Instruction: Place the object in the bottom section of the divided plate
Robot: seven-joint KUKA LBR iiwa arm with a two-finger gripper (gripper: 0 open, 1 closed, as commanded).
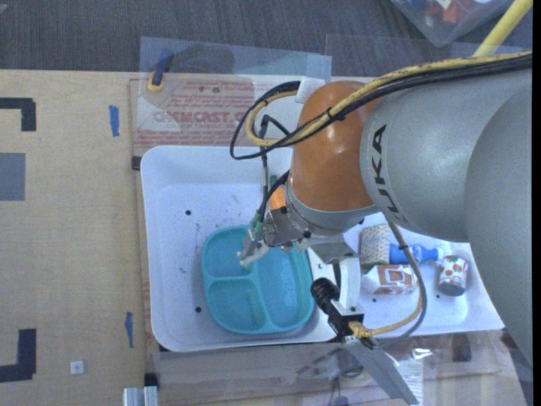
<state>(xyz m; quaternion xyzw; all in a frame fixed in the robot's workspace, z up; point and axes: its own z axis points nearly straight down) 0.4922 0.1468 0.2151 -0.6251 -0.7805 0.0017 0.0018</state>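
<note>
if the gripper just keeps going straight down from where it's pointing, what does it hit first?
Most likely the blue divided plate: the gripper points down over the plate's upper-left section, near the ridge between sections. Height above it is unclear from this single slanted view.

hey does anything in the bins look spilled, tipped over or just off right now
Nothing looks spilled or broken. The blue plate lies flat in the left bin. A small can lies on its side in the right bin.

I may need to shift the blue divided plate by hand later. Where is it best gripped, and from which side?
Grip the blue divided plate by its raised outer rim on the side toward the view's left, about. That edge stands bare, while the arm and pincer hang over its upper right. The bin floor beside it gives room to approach, probably from above.
</note>
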